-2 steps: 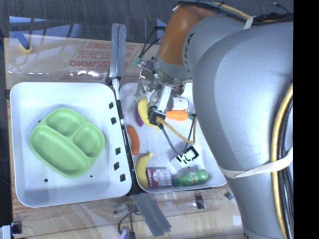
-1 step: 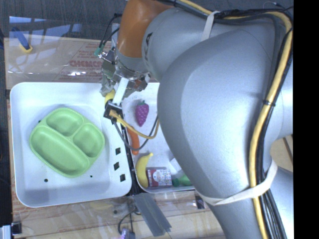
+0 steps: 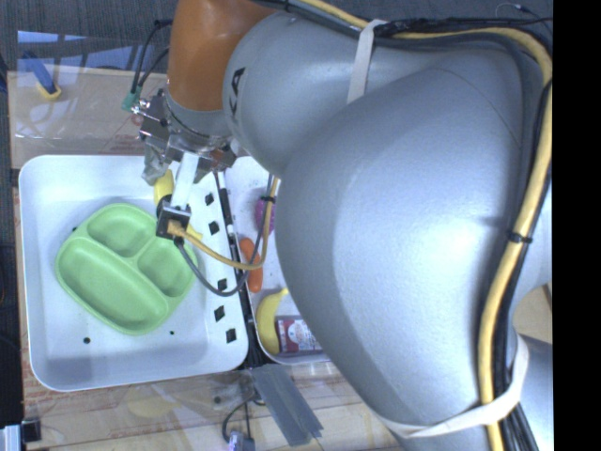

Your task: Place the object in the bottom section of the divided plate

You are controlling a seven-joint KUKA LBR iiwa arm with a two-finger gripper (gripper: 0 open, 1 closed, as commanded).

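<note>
So the big grey arm takes up most of the right side of the shot, orange band up top, with a yellow-and-black cable running along it. The end effector is down over the left bin, right at the upper right rim of the green divided plate. Can't tell how far open it is or whether it has hold of anything, the angle and the wrist hardware hide that. There's a bit of yellow right by the tip, but I honestly can't say if that's an object or part of the rig.

The plate sits left of centre in the left bin, tilted diagonally, three sections, and all of them look bare green from here. A thin yellow-orange cable loops from the end effector across the divider between the bins.

In the right bin, mostly hidden under the arm, there's a yellow rounded thing, maybe a banana, touching a small dark red packet. Further up there's something orange and something purple peeking out beside the arm.

The wooden desk shows along the bottom edge
</note>
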